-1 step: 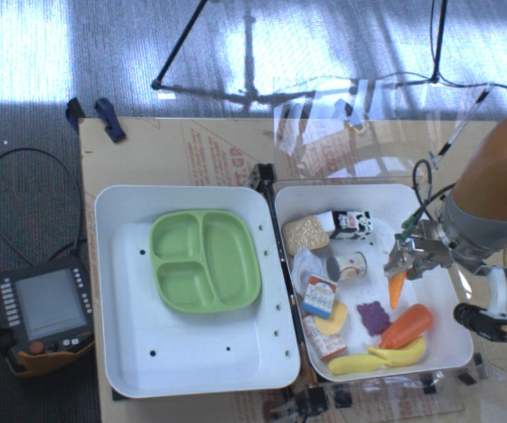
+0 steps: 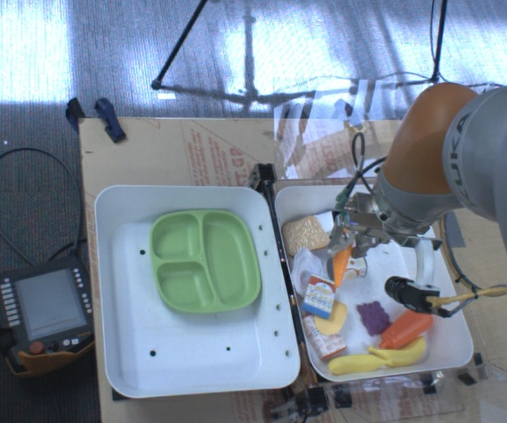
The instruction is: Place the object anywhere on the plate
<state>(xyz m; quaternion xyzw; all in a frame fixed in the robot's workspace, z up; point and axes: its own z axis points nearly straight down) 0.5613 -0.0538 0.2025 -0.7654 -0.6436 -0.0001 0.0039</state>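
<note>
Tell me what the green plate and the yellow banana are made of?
The green plate looks like smooth plastic: one even color, rounded molded compartments, a soft sheen. The yellow banana is probably a plastic toy too: its color is flat and uniform, without brown spots, and it lies among other toy-like foods. From this distance a real banana cannot be fully ruled out.

Bright, uneven daylight over a fairly sharp view from above.
Pale sunlit patches wash out the floor (image 2: 262, 42) toward twelve o'clock, crossed by thin dark tripod shadows. The left bin (image 2: 130, 342) glares near-white toward seven o'clock. Clear plastic (image 2: 310, 135) glints around one o'clock. The arm (image 2: 451, 152) looks slightly soft toward three o'clock.
</note>
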